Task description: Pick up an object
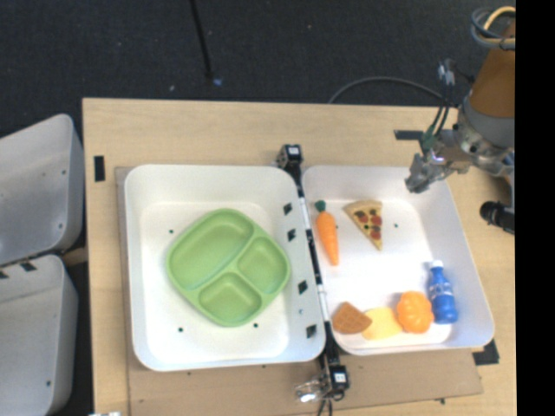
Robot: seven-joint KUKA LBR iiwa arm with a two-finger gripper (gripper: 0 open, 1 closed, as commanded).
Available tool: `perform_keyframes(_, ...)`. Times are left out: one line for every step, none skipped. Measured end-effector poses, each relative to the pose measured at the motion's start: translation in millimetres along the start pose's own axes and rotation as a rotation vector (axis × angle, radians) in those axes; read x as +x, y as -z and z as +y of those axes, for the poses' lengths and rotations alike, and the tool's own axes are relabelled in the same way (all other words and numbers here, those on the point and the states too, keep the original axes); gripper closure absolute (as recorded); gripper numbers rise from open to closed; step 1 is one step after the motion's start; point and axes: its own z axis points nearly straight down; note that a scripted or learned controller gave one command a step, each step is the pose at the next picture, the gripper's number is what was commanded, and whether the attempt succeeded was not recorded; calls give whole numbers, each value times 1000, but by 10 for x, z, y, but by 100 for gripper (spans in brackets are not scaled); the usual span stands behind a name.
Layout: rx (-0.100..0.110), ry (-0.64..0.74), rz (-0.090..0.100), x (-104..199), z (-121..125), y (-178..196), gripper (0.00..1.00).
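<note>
Gripper [419,178] hangs over the right white bin's [464,241] far rim, nothing visibly held; I can't tell its spread. Nearest below lies a toy pizza slice [367,220], beside an orange plastic carrot [327,235].

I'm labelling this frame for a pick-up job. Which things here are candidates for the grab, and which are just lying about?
For the job:
claw
carrot
pizza slice
blue bottle
orange fruit
yellow piece
brown piece

Lying about:
green divided plate
left bin
</note>
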Motion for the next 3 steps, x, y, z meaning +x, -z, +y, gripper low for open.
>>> perform_keyframes(1, 3, 1, -19, 12, 408, 100)
perform_keyframes(6, 7, 3, 522, 20, 256, 100)
perform_keyframes(7, 6, 2, 975, 24, 135, 100)
